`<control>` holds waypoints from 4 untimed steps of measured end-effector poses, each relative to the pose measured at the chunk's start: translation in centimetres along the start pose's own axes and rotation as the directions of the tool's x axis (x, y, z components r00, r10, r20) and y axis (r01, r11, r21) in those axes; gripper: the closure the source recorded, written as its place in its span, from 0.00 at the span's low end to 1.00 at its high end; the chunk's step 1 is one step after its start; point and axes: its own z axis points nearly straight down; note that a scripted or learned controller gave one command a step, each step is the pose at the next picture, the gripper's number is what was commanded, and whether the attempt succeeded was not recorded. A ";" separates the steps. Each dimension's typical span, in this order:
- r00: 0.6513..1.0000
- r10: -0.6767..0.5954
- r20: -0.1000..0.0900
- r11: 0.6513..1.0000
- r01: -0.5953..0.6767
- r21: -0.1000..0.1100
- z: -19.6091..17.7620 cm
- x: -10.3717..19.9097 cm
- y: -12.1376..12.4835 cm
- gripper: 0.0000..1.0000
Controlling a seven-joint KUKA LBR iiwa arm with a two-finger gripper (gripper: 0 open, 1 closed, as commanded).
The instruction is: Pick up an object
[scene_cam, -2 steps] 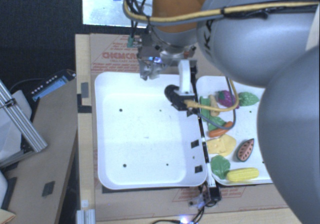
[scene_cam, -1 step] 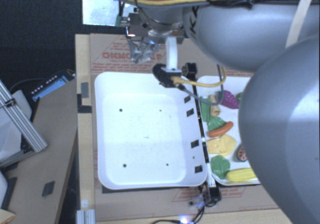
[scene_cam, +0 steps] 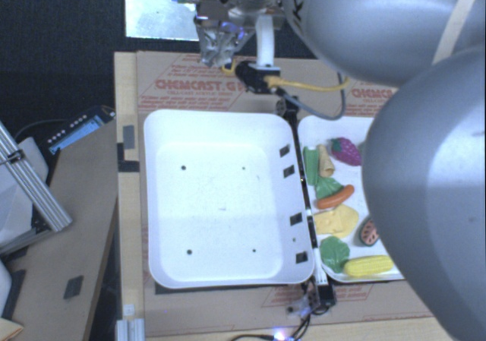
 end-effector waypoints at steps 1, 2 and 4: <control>1.000 -0.002 -0.005 1.000 0.002 -0.012 -16.6 0.1 -0.1 1.00; 1.000 0.009 0.007 1.000 -0.010 0.024 2.6 -6.1 -3.4 1.00; 1.000 -0.001 -0.005 1.000 0.001 -0.012 -16.1 0.1 -0.1 1.00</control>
